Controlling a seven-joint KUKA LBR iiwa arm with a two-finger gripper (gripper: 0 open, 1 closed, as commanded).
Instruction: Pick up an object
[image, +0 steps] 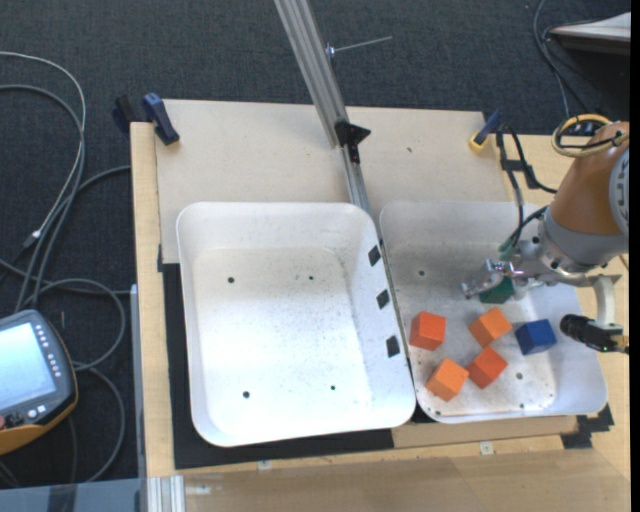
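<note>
Nearest the camera, four orange blocks (468, 354) and a blue block (536, 336) crowd the right bin (440, 225). Beyond, the gripper (492, 288) hovers; its jaw state cannot be told. Descending, it risks nudging neighbouring blocks and missing its grasp.

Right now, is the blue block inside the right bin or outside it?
Inside: the blue block lies on the floor of the right bin, near four orange blocks.

Robotics lab. Evidence: bench (260, 150) bearing two white bins (280, 320), clamps (160, 115) at its far corners, metal pole (315, 70) fixed at its far edge, teach pendant (25, 370) and loose cables (60, 180) on dark carpet (200, 50) off its left edge.
</note>
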